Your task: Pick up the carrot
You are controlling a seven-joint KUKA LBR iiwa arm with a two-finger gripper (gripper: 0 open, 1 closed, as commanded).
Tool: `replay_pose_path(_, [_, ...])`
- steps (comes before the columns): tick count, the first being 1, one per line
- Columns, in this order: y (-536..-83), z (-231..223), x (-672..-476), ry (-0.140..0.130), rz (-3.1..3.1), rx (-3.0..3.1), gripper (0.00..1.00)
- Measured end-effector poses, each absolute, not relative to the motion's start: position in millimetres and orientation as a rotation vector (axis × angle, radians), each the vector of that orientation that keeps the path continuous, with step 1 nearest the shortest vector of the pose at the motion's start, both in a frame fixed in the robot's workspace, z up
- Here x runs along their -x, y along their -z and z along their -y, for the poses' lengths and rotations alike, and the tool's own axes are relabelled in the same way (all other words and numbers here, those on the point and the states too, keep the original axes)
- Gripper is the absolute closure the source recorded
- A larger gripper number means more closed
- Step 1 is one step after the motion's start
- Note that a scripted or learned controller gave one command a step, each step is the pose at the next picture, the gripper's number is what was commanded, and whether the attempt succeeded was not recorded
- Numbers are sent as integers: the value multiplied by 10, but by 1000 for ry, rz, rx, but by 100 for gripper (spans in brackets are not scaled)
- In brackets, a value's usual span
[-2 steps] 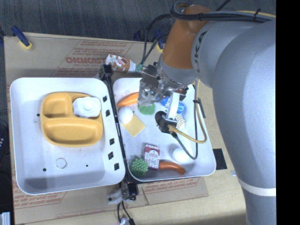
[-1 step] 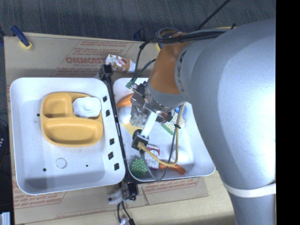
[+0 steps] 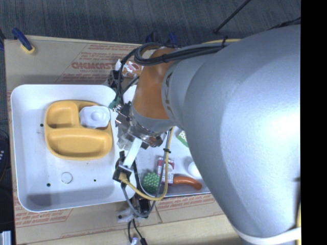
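Observation:
The carrot (image 3: 187,181) is orange and lies near the front edge of the right bin (image 3: 173,192), partly under the grey arm. The gripper (image 3: 134,136) hangs below the orange wrist band, over the wall between the two bins. It sits up and to the left of the carrot, apart from it. The arm's bulk hides most of the right bin.
A green knobbly ball (image 3: 150,180) and a red-and-white packet (image 3: 164,168) lie just left of the carrot. The left bin (image 3: 30,188) holds a yellow divided plate (image 3: 76,142) with a white object (image 3: 95,117) in one compartment. A blue clamp (image 3: 23,41) sits at the bench's far left corner.

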State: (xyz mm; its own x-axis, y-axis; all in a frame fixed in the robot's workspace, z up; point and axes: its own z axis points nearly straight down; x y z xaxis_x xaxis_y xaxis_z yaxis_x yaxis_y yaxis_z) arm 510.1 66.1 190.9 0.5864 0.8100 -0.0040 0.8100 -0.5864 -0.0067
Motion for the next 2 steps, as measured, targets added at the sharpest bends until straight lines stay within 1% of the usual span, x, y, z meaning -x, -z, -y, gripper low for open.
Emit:
replay_pose_path(1, [-3130,-627,-5449,-3,1612,2695,100])
replay_pose_path(2, [-2724,-337,-5491,-7,2045,2380,100])
